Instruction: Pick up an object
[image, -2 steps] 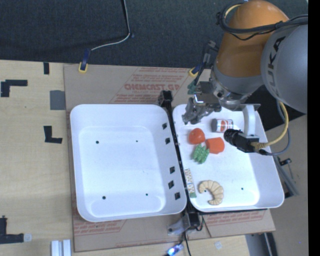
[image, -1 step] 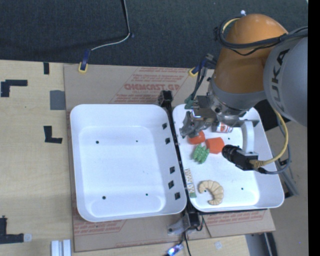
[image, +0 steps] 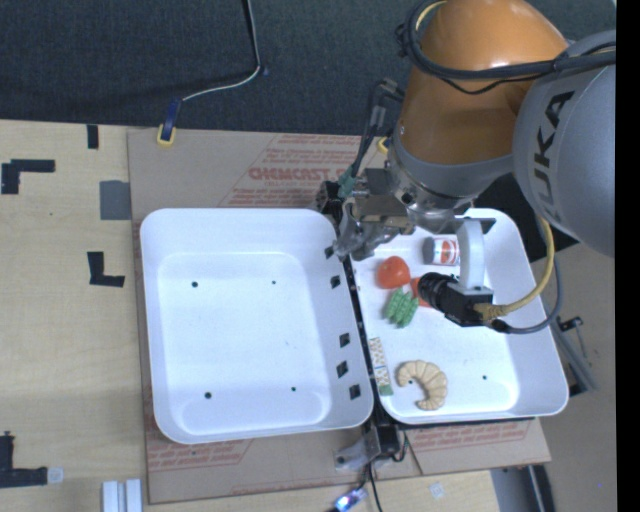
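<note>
The right bin (image: 500, 395) holds a red tomato-like ball (image: 393, 270), a green toy piece (image: 403, 309), a tan croissant (image: 423, 384) and a small can with a red and white label (image: 441, 250). My gripper (image: 356, 232) hangs under the orange wrist band (image: 480, 80), over the far left corner of the right bin, close to the divide between the bins. It sits just left of and above the red ball. No object shows in it.
The left bin (image: 240, 320) lies beside the right one on a cardboard sheet (image: 260, 170). A black cable plug (image: 455, 300) from the wrist hangs over the right bin near the green piece. A white cable (image: 215, 90) runs along the back.
</note>
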